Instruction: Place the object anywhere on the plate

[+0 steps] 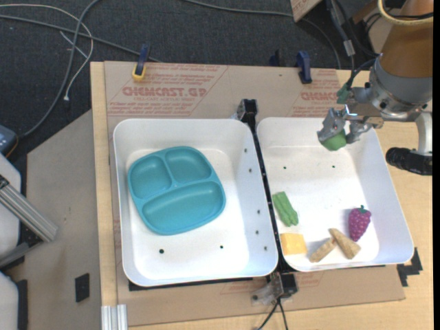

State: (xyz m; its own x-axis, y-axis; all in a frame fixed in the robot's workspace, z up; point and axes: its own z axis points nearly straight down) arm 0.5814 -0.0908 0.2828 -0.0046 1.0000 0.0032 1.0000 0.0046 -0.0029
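Above the right bin [385, 184], the gripper [335, 133] pinches a green toy [334, 141] between closed fingers; the teal plate [177, 188] sits in the left bin [130, 239].

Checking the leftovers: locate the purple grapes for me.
The purple grapes lie in the right bin, near its right wall at the front, just right of the tan bread pieces.
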